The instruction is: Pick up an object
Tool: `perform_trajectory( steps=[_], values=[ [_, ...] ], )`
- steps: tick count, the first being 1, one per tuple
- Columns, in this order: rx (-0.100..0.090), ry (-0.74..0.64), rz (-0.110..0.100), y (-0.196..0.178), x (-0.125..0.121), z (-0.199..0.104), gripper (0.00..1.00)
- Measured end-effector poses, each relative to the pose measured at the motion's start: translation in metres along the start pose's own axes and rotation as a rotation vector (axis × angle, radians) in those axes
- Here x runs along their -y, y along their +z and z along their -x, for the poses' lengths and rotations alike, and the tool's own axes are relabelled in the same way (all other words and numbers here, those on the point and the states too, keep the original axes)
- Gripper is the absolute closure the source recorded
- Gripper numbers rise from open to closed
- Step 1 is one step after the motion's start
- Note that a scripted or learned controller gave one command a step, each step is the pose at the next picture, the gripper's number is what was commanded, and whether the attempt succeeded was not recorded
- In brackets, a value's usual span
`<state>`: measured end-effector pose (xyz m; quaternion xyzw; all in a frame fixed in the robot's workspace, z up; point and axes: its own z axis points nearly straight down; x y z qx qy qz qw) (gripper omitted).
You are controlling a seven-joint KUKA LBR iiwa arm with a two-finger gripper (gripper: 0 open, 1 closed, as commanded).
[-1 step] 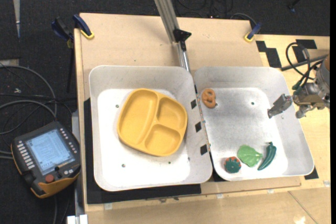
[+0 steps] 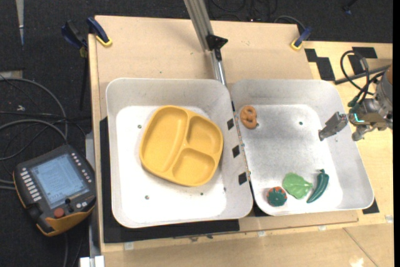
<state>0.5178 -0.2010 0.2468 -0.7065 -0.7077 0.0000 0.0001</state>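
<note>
White right bin (image 2: 350, 112): pretzel (image 2: 249, 116), leaf (image 2: 296, 185), pepper (image 2: 318, 186), red toy (image 2: 277, 196) | left bin (image 2: 119, 134): yellow plate (image 2: 182, 146) | my gripper (image 2: 340, 127) over right rim, grip state unclear, nothing seen held

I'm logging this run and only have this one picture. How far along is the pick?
Nothing looks picked yet. The gripper sits over the right bin's right edge with nothing visibly between its fingers. The pretzel, green leaf, dark green pepper and small red-and-green piece all lie on the right bin's floor; the yellow divided plate lies in the left bin. Approach, grasp and lift all remain.
</note>
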Motion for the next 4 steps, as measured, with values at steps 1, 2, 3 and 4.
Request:
perform_trajectory(
  steps=[1, 2, 3, 4],
  values=[
    [0.000, 0.002, -0.004, 0.049, -0.007, 0.006, 0.00],
    [-0.001, 0.002, -0.004, 0.094, -0.007, 0.011, 0.00],
    [-0.002, 0.002, -0.005, 0.148, -0.006, 0.010, 0.00],
    [0.001, 0.002, 0.001, 0.135, -0.008, 0.010, 1.00]
  ],
)
